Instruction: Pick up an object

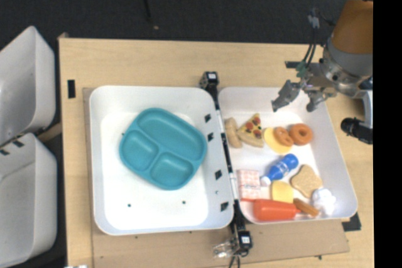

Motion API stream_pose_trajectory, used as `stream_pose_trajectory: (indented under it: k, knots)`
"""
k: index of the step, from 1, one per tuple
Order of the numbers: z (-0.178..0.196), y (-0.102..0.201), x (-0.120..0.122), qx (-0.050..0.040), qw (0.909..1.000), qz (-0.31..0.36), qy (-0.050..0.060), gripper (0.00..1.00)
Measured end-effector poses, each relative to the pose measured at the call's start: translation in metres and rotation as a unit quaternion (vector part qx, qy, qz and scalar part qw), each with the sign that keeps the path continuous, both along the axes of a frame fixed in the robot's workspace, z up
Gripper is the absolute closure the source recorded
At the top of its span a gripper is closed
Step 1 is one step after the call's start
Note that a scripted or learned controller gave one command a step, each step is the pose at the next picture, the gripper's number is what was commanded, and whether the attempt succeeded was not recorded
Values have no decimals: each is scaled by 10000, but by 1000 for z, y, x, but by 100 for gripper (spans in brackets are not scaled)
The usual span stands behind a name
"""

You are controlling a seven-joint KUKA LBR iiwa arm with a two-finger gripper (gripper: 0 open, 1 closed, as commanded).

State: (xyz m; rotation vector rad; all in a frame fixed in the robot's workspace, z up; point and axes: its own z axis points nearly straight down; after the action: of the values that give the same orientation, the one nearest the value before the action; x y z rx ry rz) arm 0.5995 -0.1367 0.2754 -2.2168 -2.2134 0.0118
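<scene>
My gripper (300,100) hangs over the back of the right bin (251,97), fingers spread open with nothing between them. Below it lie toy foods: a pizza slice (253,130), a yellow round piece (276,139) and a small donut (301,134). Toward the front are a blue bottle (281,167), a toast slice (306,180), a pink wafer pack (247,182), a yellow block (282,192), an orange carrot (274,211) and a white crumpled piece (324,199). A tan bread stick (232,133) lies by the bin's left wall.
The left bin (103,204) holds a teal divided plate (163,147) near its middle. A row of black clips (221,154) runs along the divider between the bins. White chairs (22,85) stand left of the bench.
</scene>
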Motion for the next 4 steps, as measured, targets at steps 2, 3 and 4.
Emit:
stream_pose_trajectory:
  k: [2, 3, 4]
  knots:
    - [-59, -1, 7, -6, 10000, 4, -19, 0]
    - [-107, 1, 14, -7, 10000, -8, -26, 0]
    - [-152, -3, 14, -9, 10000, -12, -27, 0]
